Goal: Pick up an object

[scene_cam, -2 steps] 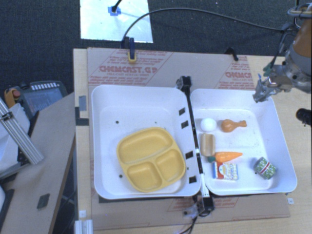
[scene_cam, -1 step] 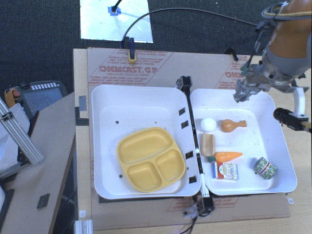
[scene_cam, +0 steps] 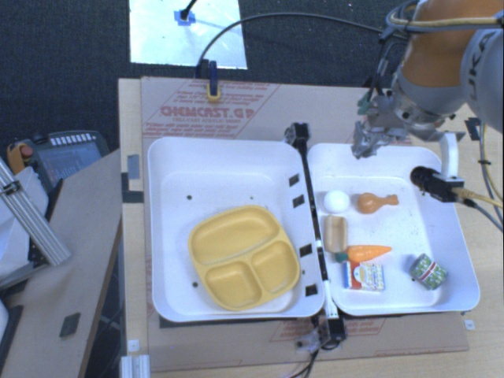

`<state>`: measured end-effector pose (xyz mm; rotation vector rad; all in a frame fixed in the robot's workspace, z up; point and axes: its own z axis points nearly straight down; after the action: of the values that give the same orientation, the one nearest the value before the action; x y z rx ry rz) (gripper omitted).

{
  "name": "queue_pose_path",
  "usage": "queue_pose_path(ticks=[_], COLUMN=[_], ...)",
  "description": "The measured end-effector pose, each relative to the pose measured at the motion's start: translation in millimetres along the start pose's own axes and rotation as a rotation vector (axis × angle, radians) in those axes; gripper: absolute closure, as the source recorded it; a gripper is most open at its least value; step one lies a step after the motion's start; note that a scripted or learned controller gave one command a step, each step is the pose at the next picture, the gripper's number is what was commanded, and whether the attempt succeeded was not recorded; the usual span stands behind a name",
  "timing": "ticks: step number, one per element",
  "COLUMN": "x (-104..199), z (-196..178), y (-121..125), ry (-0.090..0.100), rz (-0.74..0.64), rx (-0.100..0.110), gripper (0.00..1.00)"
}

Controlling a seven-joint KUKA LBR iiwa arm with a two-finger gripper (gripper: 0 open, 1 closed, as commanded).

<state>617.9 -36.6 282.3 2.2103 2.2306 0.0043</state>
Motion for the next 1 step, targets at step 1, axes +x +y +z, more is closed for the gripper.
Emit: queue_pose_path(ticks=[1], x=[41.3], z=[22.7], y=[11.7], ry=[-0.001], rz=[0.002], rx=[0.001], gripper=[1.00])
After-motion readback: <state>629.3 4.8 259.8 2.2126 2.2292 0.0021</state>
